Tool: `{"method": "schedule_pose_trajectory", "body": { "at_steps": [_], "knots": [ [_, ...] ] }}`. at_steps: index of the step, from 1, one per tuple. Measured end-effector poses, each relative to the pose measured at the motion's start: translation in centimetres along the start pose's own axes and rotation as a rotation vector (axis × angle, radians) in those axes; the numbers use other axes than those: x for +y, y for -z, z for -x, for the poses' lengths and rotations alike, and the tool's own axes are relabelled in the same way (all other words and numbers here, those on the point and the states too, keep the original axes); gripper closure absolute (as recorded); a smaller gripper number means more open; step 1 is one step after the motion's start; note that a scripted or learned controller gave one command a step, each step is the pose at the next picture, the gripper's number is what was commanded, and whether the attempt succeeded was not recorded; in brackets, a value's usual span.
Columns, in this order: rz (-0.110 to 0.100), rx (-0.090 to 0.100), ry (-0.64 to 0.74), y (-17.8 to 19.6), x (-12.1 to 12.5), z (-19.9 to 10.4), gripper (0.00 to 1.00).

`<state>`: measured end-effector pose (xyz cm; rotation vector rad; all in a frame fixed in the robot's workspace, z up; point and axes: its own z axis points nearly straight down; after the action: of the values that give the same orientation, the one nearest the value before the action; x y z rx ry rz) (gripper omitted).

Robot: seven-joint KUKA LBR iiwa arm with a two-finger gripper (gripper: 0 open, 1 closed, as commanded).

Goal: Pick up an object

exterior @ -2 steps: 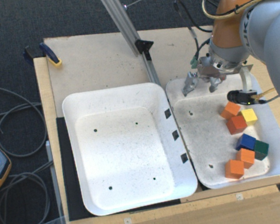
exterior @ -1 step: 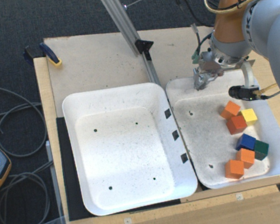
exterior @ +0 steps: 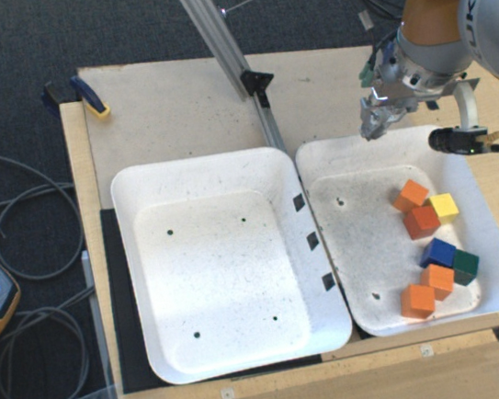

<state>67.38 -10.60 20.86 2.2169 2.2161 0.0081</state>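
Observation:
Small coloured blocks lie in the right bin (exterior: 378, 314). An orange block (exterior: 411, 194), a red-orange block (exterior: 421, 219) and a yellow block (exterior: 444, 206) cluster at its upper right. Lower down sit a blue block (exterior: 439, 252), a dark green block (exterior: 466, 265) and two orange blocks (exterior: 439, 279) (exterior: 418, 301). My gripper (exterior: 374, 125) hangs above the bin's far rim, up and left of the blocks, with nothing visible between its fingers.
The left bin (exterior: 214, 273) stands beside the right one. A slanted metal rail (exterior: 227, 48) crosses the bench behind the bins. A blue and yellow tool (exterior: 90, 95) lies at the bench's far left corner. Cables run over the floor on the left.

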Motion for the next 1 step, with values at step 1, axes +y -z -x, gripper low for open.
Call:
{"method": "schedule_pose_trajectory", "body": {
  "at_steps": [1],
  "knots": [
    [-0.006, 0.000, 0.001, -0.72, 0.06, -0.04, 1.00]
  ]
}}
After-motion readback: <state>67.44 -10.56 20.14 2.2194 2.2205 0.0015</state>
